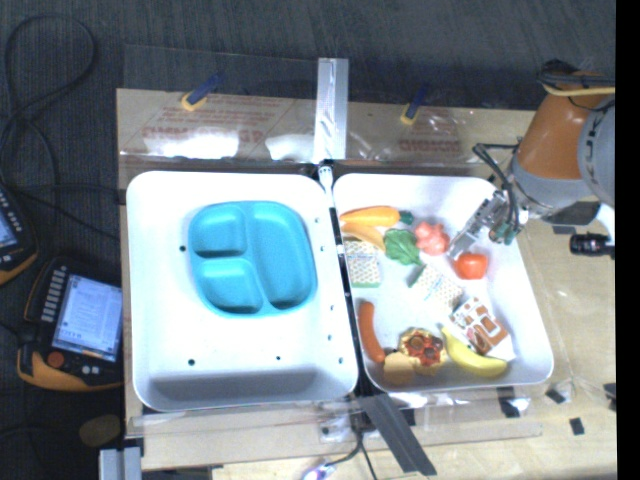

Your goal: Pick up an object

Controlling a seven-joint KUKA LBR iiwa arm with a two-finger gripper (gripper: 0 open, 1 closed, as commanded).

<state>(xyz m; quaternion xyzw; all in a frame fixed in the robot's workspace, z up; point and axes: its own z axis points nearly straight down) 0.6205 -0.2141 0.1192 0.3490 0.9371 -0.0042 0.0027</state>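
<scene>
While the blue tray (pixel 250 256) sits in your left bin (pixel 150 368), your tool (pixel 462 248) hangs beside a red tomato (pixel 472 264), fingers narrowly parted, gripping nothing.

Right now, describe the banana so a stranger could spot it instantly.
Look in the right white bin, at its near right corner. The banana lies there, a curved yellow piece below the red-and-white packet, the only plain yellow curved thing in that corner.

We see even, cool overhead light with glare washing out the white bins (pixel 140 268); shadows beneath their rims stay soft, and the picture looks slightly grainy.
</scene>
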